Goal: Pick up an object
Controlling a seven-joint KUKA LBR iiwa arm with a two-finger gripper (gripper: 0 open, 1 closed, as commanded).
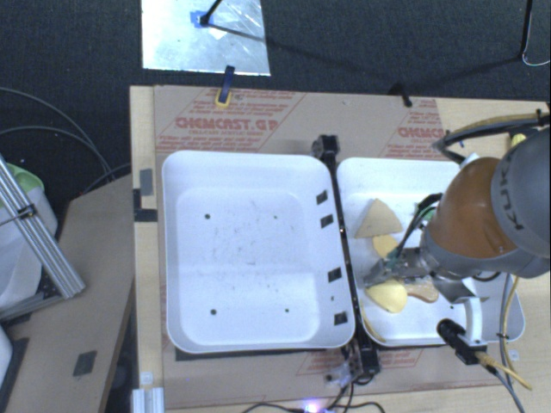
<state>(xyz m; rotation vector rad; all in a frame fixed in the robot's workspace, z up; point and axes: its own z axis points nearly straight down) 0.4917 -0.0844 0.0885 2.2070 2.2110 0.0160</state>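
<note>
In the right bin [387, 172] lie a tan wedge [377, 218], a small yellow piece [384, 245] just below it, a rounded yellow object [388, 298] near the front wall, and a flat tan piece [423, 294] beside that. My gripper [385, 271] hangs low over the bin's left part, between the small yellow piece and the rounded yellow object. Nothing is visibly held. The arm's orange band [465, 209] and grey wrist cover the bin's right half.
The left bin [185, 179] sits alongside, with a black divider strip [337, 231] between the two. Both rest on a cardboard sheet [258, 119]. A metal plate [205, 22] lies on the dark floor at the back.
</note>
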